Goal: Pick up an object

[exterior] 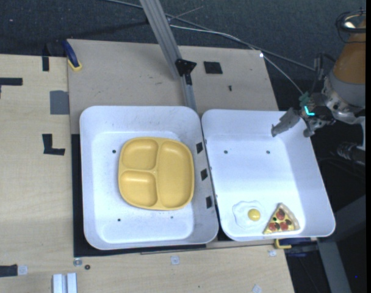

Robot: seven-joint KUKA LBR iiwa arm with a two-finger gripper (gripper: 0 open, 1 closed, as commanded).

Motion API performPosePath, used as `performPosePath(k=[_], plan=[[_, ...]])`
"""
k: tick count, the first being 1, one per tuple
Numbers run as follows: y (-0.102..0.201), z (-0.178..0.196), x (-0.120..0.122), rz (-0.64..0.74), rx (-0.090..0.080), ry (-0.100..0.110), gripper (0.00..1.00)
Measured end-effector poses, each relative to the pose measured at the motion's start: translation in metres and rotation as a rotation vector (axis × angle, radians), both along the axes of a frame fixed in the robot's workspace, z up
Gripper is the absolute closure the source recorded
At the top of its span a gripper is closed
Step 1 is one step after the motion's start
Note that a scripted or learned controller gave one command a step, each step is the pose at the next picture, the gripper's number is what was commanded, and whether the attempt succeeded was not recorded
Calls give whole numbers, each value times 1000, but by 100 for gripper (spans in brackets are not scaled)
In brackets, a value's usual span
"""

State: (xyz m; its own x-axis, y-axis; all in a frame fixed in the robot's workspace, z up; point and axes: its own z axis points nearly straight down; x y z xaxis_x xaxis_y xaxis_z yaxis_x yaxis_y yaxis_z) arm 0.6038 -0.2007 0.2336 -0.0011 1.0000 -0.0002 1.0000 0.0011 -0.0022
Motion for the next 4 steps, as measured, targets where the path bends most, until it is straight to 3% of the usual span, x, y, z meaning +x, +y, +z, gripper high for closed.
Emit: performPosePath(k=[1, 3, 4], plan=[[0, 0, 0, 0, 0, -1, 0], [6, -104, 5, 1, 1, 4, 0], [6, -150, 5, 1, -3, -3, 0]])
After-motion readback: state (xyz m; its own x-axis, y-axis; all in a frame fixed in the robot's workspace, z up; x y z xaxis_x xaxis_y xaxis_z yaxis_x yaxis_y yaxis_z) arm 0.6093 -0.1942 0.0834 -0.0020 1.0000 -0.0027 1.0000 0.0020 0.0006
